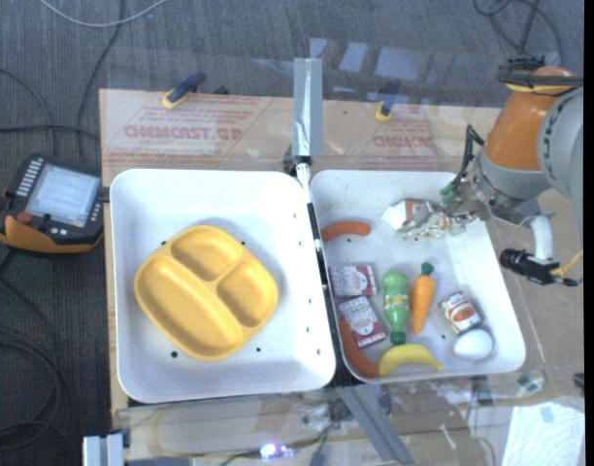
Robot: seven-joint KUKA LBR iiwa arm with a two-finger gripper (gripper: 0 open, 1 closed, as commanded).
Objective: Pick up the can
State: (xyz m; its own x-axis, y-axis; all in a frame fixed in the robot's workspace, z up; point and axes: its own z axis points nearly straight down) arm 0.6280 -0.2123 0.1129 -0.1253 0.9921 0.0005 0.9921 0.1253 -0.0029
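Note:
The can [460,312] is small, red and white, and lies on its side near the front right of the right bin [499,260]. It rests between a carrot [422,299] and a white egg [473,344]. My gripper [435,220] hangs low at the back of the same bin, well behind the can and apart from it. It sits beside a small white and orange carton [407,211]. The orange-banded wrist [526,134] reaches in from the right.
The right bin also holds a sausage [346,229], two red and white packets [352,281], a green bottle [395,304] and a banana [410,358]. A yellow divided plate [207,290] lies in the left bin [132,202]. A teach pendant [49,205] sits off the bench at left.

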